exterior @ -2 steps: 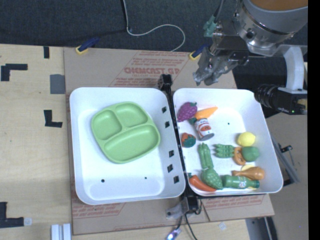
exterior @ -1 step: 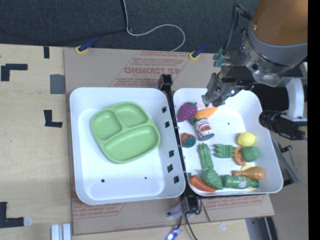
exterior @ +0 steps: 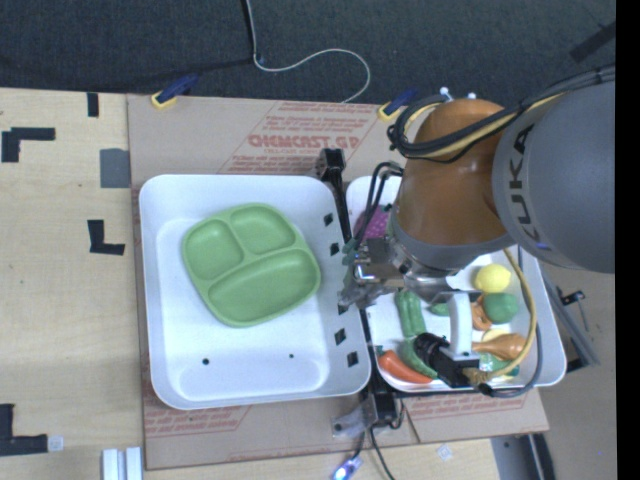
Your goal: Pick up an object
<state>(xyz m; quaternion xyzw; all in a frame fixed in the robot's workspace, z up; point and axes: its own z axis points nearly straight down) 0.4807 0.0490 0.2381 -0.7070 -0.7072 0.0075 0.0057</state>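
The right bin (exterior: 553, 363) holds several toy foods: a green pickle-like piece (exterior: 410, 314), a yellow lemon (exterior: 492, 278), a green round piece (exterior: 503, 307), an orange carrot (exterior: 503, 346), a red-orange chili (exterior: 398, 368) and a purple piece (exterior: 377, 224). My gripper (exterior: 368, 276) hangs low at the left side of the right bin, close to the wall between the bins, just left of the green pickle-like piece. The orange wrist and grey arm hide most of this bin's middle and far part.
In the left bin (exterior: 170, 368) lies a green divided plate (exterior: 250, 263), towards its far side. Both bins rest on a cardboard sheet (exterior: 290, 133) on the wooden bench. A white cable (exterior: 300, 63) runs over the dark cloth at the back.
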